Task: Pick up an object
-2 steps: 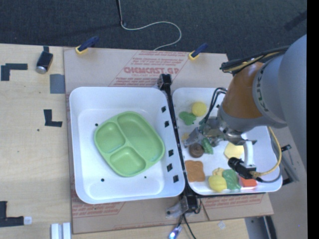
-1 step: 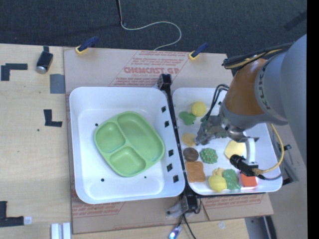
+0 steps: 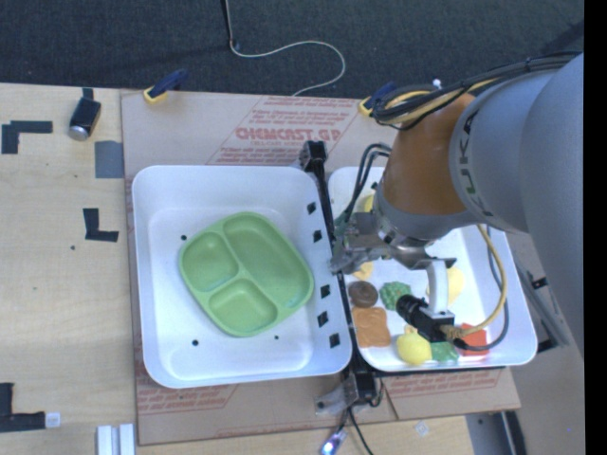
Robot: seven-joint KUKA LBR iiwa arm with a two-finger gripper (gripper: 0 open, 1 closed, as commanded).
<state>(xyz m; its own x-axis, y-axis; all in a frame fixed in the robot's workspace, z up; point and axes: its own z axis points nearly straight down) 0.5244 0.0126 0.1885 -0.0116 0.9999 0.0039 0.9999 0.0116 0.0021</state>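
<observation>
The tool [image 3: 365, 254] sits low over the left part of the right bin [image 3: 517, 349], beneath the orange wrist band. Whether it is released or clenched cannot be told from this view; no object is seen in its grasp.

Candidate objects lie just below it in the same bin: a brown round piece [image 3: 363, 295], a green leafy piece [image 3: 395, 292], an orange waffle-like square [image 3: 371, 327], a yellow lemon-like piece [image 3: 413, 348], and a small green block [image 3: 443, 353].

Step in hand, as judged: positioning above the objects, ahead of a grasp. The next move calls for selecting one piece, centring on it, and descending without striking the divider between bins.

The left bin [image 3: 152, 254] holds a green compartment tray [image 3: 247, 273].

The arm hides the upper part of the right bin. Items near the lower right corner are tangled with a cable and hard to identify.
</observation>
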